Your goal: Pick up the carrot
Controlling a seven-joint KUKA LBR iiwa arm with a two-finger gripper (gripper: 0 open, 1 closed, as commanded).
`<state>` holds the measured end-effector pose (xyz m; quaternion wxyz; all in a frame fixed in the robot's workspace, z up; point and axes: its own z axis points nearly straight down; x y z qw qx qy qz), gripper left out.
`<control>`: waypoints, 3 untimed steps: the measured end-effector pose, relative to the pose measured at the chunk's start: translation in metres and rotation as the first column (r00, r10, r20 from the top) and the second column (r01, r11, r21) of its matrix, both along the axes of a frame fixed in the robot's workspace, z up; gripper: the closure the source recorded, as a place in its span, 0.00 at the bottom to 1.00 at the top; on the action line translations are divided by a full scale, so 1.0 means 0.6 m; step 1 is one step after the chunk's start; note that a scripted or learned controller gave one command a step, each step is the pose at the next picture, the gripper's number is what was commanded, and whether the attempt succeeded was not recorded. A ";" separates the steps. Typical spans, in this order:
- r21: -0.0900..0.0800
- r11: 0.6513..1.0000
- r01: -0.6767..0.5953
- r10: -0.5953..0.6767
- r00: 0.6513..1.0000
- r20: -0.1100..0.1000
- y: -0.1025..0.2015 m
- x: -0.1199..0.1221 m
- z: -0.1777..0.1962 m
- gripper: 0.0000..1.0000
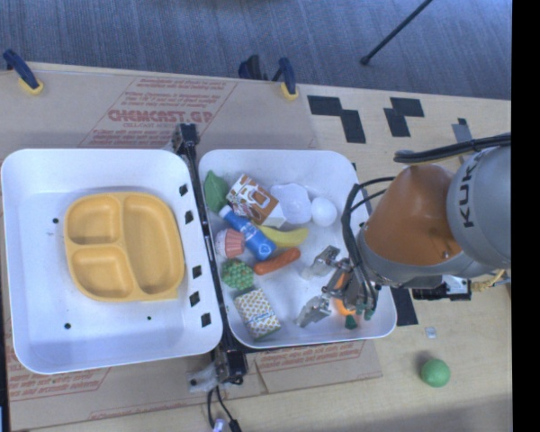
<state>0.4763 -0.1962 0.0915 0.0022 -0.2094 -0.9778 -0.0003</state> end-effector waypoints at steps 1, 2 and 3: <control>0.000 1.000 0.000 0.000 1.000 0.000 0.000 0.000 0.000 0.00; 0.002 0.924 -0.383 0.383 0.924 0.000 0.042 0.000 0.000 0.00; 0.001 0.936 -0.352 0.352 0.936 0.001 0.152 0.000 -0.001 0.00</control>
